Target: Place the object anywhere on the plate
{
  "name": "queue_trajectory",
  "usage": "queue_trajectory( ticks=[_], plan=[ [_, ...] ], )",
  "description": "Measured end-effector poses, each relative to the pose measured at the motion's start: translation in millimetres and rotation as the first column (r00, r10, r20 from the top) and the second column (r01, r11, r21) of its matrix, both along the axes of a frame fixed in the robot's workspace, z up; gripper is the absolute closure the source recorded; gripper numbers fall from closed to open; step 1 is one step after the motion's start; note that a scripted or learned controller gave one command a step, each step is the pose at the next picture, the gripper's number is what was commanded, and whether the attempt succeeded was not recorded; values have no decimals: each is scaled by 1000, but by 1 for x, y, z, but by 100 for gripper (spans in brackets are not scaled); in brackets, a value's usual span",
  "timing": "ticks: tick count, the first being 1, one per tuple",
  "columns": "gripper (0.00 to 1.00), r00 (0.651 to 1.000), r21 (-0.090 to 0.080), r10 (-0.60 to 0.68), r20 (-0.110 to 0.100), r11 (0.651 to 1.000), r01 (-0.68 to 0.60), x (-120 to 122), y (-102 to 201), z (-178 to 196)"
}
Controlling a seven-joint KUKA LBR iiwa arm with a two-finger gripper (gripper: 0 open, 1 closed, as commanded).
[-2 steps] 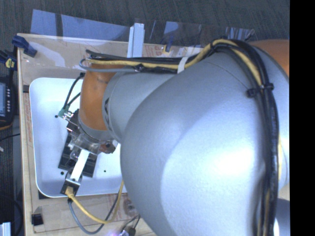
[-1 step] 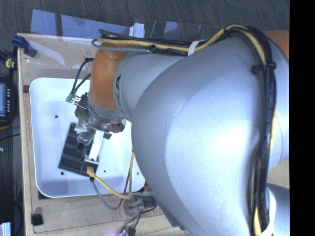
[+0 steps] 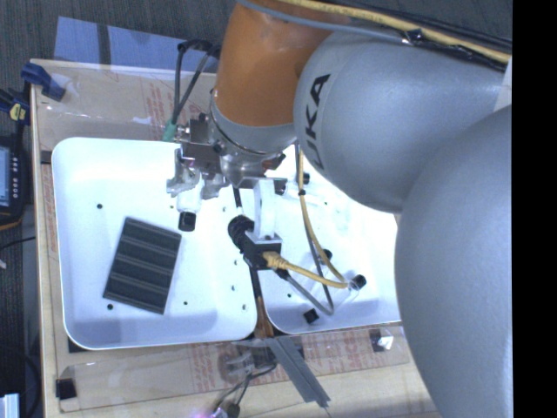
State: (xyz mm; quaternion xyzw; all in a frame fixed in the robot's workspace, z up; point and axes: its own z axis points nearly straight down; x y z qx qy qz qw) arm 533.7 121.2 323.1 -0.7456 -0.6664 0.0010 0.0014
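The plate (image 3: 142, 264) is a dark grey ribbed rectangle lying flat in the left bin (image 3: 78, 172), toward its front left. My gripper (image 3: 211, 223) hangs over the right part of that bin, above and to the right of the plate. It is open, with one dark-tipped finger (image 3: 186, 220) just off the plate's upper right corner, and white bin floor shows between the fingers. A small dark piece (image 3: 311, 316) lies in the right bin (image 3: 374, 307) near its front rim; I cannot tell what it is.
The big grey arm with its orange band (image 3: 261, 59) covers most of the right bin. A yellow cable (image 3: 305, 273) loops from the wrist across the divide between the bins. Blue clamps (image 3: 39, 81) sit at the bench's far left corner.
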Motion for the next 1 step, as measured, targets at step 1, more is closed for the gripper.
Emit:
queue_trajectory(
  ticks=[1],
  plan=[
    [100,999,-4,34,-6,999,-34,79,84,-88]
  ],
)
